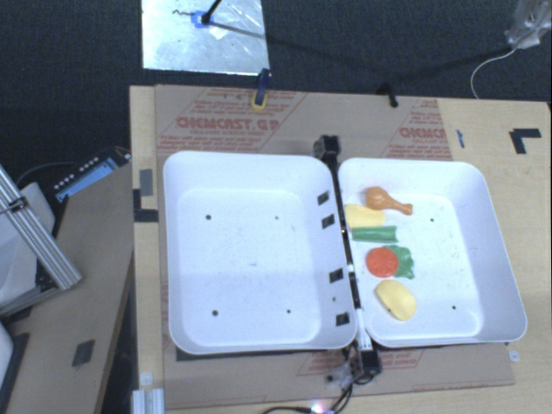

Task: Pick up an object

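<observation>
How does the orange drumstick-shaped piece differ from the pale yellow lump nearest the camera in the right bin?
The drumstick is orange-brown, with a round head tapering to a thin handle that points right; the yellow lump is pale yellow and a plain rounded oval. The drumstick lies at the far end of the row of items, the yellow lump at the near end. Both lie in the right bin, close to its left wall, apart from each other.

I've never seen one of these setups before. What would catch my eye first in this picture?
Most likely the bright toy food bunched along the left side of the right white bin: an orange drumstick at the top, a yellow and green piece below it, a red tomato on green, and a yellow lemon shape nearest the camera. Next, the two bins sit side by side on a cardboard sheet, with a shiny silver square on the dark floor beyond.
</observation>
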You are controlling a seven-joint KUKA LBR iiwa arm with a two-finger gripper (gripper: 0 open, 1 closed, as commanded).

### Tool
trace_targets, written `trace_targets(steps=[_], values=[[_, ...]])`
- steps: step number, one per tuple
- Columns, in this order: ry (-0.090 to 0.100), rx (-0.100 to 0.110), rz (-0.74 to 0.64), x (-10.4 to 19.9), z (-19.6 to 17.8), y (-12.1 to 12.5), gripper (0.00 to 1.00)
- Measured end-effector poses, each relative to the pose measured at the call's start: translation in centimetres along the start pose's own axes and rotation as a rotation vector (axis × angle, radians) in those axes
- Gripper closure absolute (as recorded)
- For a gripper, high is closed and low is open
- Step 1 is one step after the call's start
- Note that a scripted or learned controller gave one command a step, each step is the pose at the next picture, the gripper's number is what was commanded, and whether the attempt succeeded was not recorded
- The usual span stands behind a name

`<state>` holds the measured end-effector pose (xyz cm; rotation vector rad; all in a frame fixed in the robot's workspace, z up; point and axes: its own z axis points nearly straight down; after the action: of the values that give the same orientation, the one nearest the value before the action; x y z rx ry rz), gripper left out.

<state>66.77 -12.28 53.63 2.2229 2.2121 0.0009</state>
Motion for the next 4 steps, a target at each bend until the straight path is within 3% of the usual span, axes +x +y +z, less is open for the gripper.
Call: trace_targets(steps=[1,4], values=[[0.000,0.003,0.002,-8.9,1.9,0.0,1.00],[-0.003,-0.010,-0.021,-8.0,-1.8,0.2,1.00]])
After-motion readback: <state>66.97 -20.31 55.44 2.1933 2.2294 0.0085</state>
